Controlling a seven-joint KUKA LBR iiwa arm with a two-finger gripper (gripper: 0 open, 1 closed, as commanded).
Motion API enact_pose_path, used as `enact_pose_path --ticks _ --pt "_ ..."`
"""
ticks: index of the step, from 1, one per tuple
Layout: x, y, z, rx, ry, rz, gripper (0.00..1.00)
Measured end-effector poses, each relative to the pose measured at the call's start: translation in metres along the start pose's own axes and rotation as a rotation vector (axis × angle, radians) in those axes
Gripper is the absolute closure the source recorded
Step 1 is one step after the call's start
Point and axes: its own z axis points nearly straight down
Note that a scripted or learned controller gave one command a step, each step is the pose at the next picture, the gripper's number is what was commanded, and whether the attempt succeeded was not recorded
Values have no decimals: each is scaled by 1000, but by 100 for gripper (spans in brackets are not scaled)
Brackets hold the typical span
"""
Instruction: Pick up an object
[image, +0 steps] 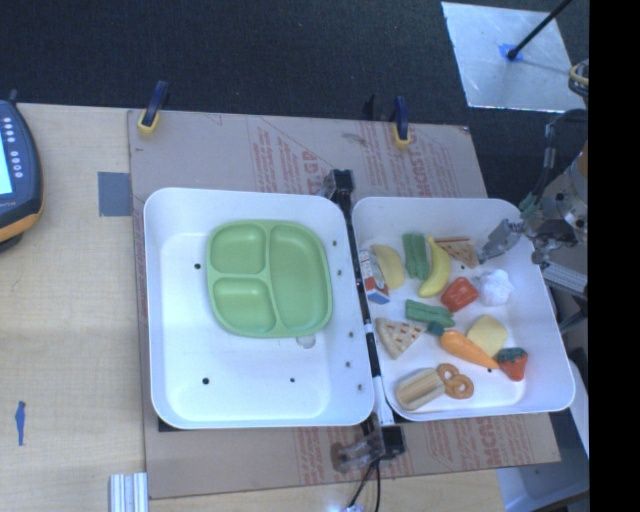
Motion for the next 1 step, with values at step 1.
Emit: enact_pose_path --ticks 1 --pt "75 -20 95 10 5 -6 0"
